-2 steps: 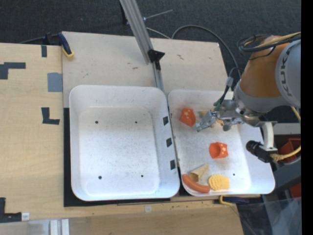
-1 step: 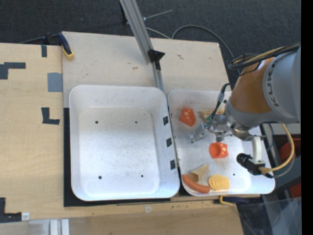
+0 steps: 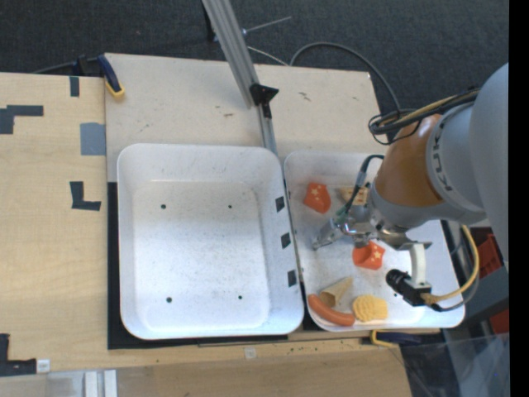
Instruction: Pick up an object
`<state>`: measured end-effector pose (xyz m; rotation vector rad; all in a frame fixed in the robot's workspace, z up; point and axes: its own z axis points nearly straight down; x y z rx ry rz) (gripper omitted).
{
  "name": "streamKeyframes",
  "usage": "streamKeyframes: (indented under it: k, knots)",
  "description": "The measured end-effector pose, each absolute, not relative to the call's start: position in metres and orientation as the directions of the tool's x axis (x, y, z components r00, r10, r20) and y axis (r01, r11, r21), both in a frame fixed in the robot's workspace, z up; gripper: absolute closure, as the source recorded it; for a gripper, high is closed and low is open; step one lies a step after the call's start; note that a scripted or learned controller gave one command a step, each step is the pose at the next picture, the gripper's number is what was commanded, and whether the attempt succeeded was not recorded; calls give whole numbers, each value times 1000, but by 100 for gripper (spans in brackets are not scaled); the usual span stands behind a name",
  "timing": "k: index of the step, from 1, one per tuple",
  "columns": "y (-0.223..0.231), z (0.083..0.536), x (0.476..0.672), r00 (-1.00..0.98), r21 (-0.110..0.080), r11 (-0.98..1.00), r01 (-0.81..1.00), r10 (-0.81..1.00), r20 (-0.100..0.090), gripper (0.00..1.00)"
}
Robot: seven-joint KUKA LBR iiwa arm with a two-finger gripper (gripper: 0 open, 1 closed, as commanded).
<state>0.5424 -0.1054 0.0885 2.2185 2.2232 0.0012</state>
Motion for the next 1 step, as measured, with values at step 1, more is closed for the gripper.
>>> streamKeyframes:
  k: [1]
  knots:
    - [-105,100,542,-3,1,3,1000,1000,1,100]
